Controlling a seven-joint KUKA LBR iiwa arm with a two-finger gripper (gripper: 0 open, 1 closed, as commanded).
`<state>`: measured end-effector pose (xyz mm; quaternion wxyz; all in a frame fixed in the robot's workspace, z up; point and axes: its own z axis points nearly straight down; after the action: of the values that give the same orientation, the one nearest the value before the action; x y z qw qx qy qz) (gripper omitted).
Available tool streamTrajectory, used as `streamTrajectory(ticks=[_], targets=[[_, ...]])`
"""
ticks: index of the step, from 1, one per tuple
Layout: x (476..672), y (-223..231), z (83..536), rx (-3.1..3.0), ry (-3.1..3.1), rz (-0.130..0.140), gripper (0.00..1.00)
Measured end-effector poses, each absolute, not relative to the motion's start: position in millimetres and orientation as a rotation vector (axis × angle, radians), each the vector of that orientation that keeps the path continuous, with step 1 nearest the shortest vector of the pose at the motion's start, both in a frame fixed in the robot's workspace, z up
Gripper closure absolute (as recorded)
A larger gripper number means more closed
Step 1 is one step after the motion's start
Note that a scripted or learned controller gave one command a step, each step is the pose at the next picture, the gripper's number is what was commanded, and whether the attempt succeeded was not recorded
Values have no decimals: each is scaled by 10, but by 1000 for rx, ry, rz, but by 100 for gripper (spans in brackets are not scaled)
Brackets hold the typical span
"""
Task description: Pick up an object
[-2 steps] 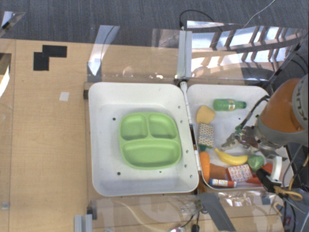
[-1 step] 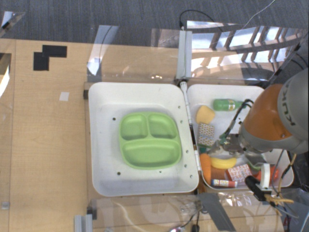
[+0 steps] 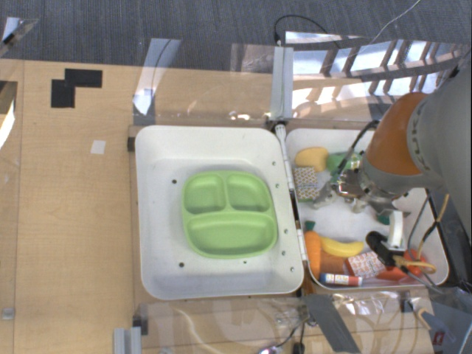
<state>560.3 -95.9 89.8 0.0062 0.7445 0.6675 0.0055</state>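
Gripper (image 3: 345, 190), fingers' state unclear, hovers just beside patterned packet (image 3: 307, 183), above banana (image 3: 344, 248).

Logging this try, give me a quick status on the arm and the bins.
Gripper low in the right bin, grasp hidden. Banana, carrot, lemon lying loose. Green plate alone in the left bin.

Arm (image 3: 413, 146) bent low, hand (image 3: 345, 189) down

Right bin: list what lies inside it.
The right bin holds a yellow lemon-like toy, a patterned block, an orange carrot, a banana and a red-capped tube. The arm covers the bin's far right, so anything beneath it is hidden.
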Motion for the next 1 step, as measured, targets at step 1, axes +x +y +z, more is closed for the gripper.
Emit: streamTrajectory(ticks=[1], targets=[[4959,-1165,901,2401,2011,15,0]])
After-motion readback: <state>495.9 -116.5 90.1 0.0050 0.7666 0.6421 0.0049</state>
